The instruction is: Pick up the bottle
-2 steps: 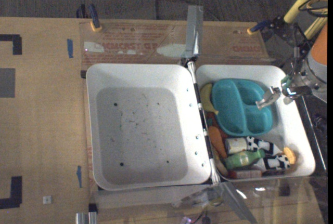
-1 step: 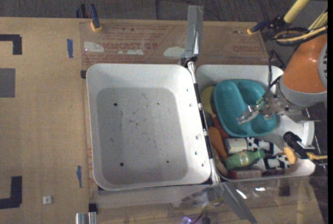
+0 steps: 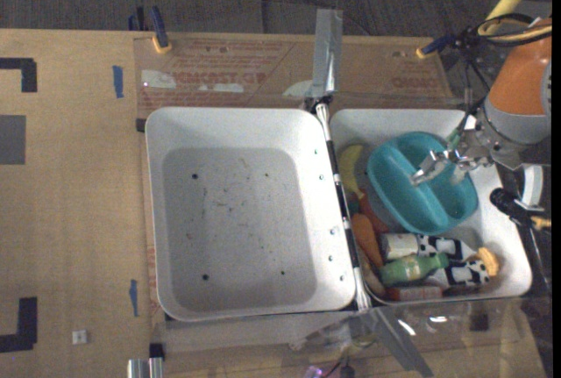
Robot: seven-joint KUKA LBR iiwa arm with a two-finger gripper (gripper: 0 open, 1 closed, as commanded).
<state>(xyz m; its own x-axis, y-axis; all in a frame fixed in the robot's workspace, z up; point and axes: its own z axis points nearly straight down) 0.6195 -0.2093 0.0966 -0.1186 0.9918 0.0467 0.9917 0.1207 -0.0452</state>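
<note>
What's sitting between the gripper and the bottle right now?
In the camera view, the teal bowl's near rim and a black-and-white cow-patterned item lie between the gripper and the green bottle.

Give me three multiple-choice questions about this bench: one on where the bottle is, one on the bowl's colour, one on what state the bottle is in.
1. Where is the green bottle?
A. left bin
B. right bin
C. on the cardboard

2. What colour is the bowl?
A. teal
B. red
C. white

3. How is the bottle?
A. lifted by the pincer
B. standing upright
C. lying on its side

Answers: 1 B, it rests near the front wall of the right bin. 2 A, the divided bowl is teal all over. 3 C, it lies flat among other items, while the pincer is over the bowl, apart from it.
</note>
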